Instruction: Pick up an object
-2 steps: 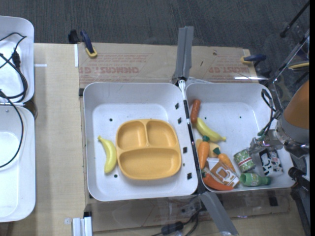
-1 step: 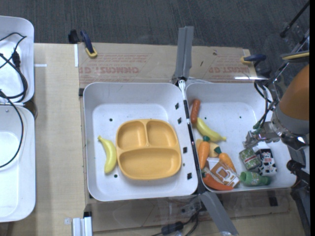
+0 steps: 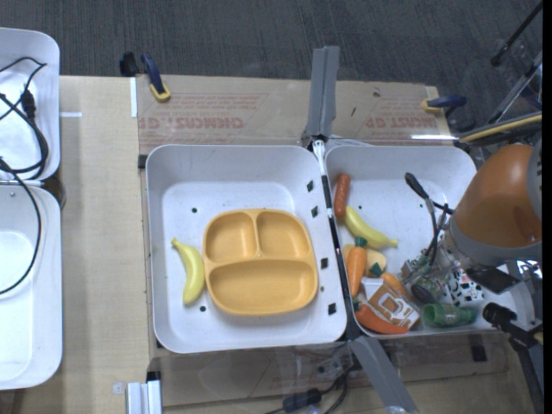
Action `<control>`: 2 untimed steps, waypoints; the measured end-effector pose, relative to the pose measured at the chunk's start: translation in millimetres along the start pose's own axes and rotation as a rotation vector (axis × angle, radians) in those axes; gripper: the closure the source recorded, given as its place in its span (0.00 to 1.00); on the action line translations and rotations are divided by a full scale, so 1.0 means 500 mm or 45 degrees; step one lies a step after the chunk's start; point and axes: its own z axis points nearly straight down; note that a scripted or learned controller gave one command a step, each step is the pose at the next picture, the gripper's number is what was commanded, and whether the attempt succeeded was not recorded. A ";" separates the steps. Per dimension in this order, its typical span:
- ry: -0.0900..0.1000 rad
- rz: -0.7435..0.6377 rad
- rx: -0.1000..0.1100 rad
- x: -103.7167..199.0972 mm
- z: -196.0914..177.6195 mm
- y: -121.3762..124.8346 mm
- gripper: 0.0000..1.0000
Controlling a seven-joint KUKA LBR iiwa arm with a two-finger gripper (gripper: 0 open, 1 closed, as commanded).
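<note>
— Found the claw (image 3: pixel 429 270) low in the right bin (image 3: pixel 388 158)?

— Yes, down by the near corner, probably because the pickings lay crowded there: carrot (image 3: pixel 355 270), banana (image 3: pixel 371 231) and orange carton (image 3: pixel 390 304), all just beside.

— Clamped on anything?

— Could not tell whether apart or together; too much clutter around. Saw nothing plainly gripped.

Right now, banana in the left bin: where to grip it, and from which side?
Grip the banana at its thick mid-body, coming straight down, fingers closing across its narrow width. It lies flat and alone on the left bin floor, curved, apart from the yellow tray and the bin wall, so both flanks look open.
</note>
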 end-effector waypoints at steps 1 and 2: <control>0.014 -0.207 0.014 -0.085 0.012 0.078 0.00; 0.012 -0.482 0.010 -0.145 -0.059 0.195 0.00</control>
